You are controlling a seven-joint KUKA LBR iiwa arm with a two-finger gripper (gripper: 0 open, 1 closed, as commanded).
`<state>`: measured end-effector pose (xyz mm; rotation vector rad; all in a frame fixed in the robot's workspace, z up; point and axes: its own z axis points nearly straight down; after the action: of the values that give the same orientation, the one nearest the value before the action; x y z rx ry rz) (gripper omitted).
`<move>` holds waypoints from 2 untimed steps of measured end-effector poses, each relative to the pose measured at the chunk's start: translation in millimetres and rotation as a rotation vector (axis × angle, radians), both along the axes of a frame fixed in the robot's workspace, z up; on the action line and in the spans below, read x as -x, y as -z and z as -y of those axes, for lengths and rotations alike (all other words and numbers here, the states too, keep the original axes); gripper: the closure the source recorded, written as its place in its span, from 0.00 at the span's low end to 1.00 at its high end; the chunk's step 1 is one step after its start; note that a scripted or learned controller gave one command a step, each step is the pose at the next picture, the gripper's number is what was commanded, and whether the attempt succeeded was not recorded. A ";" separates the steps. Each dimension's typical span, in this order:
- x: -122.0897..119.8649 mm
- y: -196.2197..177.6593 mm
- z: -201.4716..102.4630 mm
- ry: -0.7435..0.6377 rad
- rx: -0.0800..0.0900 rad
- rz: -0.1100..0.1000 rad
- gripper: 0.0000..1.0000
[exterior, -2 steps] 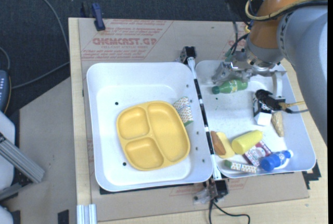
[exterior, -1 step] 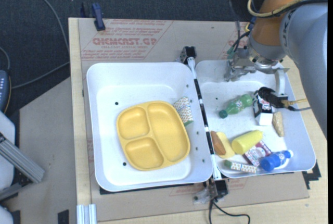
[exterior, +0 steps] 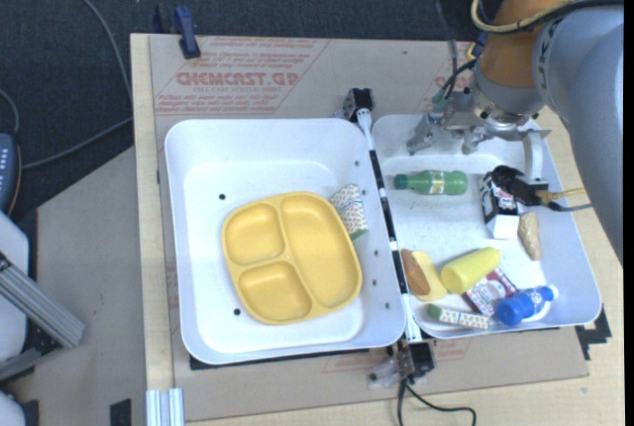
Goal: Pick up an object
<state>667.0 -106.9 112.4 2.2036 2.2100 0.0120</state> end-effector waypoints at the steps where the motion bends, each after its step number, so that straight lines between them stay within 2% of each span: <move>1: 57.0 3.9 88.4 0.004 -0.008 -0.022 0.00; 2: 95.2 -67.0 97.8 0.003 -0.008 -0.019 0.00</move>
<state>571.8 -204.7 179.4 2.2208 2.2199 -0.0002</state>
